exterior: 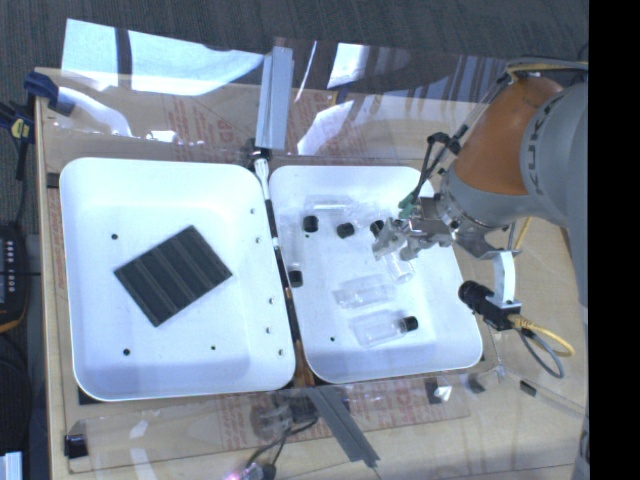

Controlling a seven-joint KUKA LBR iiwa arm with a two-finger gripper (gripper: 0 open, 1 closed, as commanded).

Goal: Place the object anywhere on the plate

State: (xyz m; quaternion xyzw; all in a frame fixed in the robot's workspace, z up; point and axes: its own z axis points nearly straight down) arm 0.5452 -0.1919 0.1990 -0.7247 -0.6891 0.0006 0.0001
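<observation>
A dark grey ribbed plate (pixel 172 273) lies flat and turned at an angle in the left bin (pixel 90 358). Several small clear vials with black caps lie in the right bin (pixel 450 353): one near the back left (pixel 325 216), one in the middle (pixel 362 291), one toward the front (pixel 382 327). My gripper (pixel 396 240) hangs low over the right bin's back right part, right over another clear vial (pixel 398 266). The grey arm with its orange band (pixel 500 148) reaches in from the right.
A metal divider bar (pixel 273 88) stands behind the seam between the bins. Cables and a black connector (pixel 485 303) hang off the arm by the right bin's right rim. Clamps and brackets sit along the bench's front edge (pixel 330 418).
</observation>
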